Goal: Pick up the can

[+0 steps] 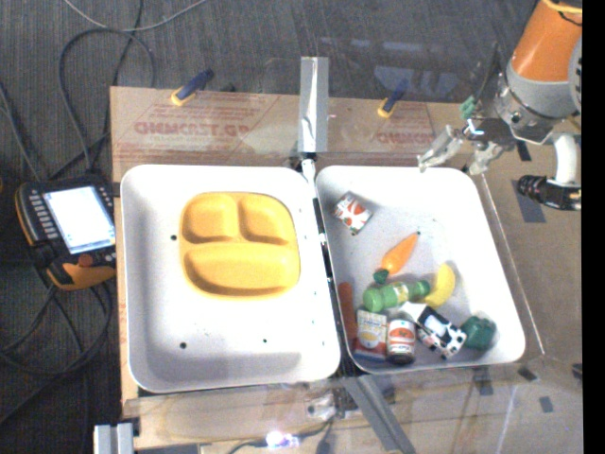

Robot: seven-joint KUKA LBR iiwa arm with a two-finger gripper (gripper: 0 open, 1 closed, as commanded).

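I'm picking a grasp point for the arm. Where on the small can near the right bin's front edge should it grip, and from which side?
Likely from straight above, fingers across the can at its round sides. It seems upright, packed between a carton and a cow toy, so side approaches look blocked. The gripper is over the bin's far rim.

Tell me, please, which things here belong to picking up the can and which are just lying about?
Belong to the job:
can, lying in the right bin
gripper, open above that bin's far rim

Just lying about:
yellow tray in the left bin
carrot
banana
green bottle
toy cow
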